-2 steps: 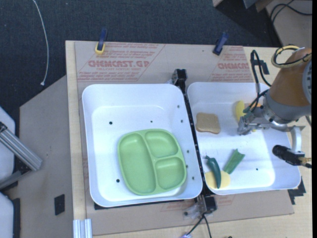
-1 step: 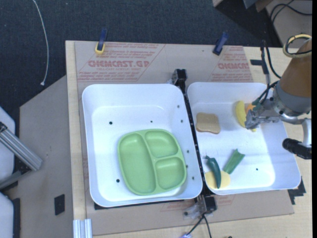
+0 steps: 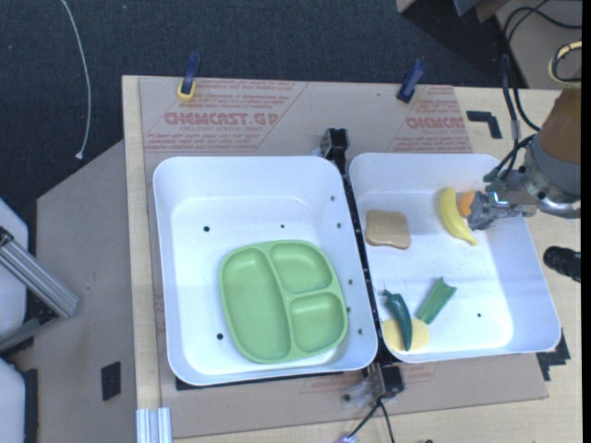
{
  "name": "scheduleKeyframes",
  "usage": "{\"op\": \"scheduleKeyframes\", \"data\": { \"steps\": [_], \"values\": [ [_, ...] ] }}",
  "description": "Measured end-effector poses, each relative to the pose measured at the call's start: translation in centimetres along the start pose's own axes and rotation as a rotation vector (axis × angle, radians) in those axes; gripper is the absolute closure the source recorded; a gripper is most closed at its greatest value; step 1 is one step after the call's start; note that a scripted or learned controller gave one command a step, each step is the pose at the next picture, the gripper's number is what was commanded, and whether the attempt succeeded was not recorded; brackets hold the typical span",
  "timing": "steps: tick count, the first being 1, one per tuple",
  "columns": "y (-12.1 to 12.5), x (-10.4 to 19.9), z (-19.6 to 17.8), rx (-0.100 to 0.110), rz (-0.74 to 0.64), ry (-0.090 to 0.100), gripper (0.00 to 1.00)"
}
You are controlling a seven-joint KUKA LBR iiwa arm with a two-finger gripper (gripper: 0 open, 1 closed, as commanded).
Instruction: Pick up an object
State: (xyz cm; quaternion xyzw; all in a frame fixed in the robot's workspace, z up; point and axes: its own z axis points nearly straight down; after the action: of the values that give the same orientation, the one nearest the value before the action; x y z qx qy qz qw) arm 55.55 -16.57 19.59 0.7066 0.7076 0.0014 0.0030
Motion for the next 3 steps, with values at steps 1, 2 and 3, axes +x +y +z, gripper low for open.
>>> {"op": "scheduleKeyframes", "data": {
  "steps": [1,2,3],
  "values": [
    [-0.5,0.0,-4.6,-0.001,0.000,0.000,1.00],
    [-0.4,0.0,-7.3,0.000,0.000,0.000,1.00],
    [0.1,6.1,-6.9,0.007,-0.005,0.005,1.00]
  ]
}}
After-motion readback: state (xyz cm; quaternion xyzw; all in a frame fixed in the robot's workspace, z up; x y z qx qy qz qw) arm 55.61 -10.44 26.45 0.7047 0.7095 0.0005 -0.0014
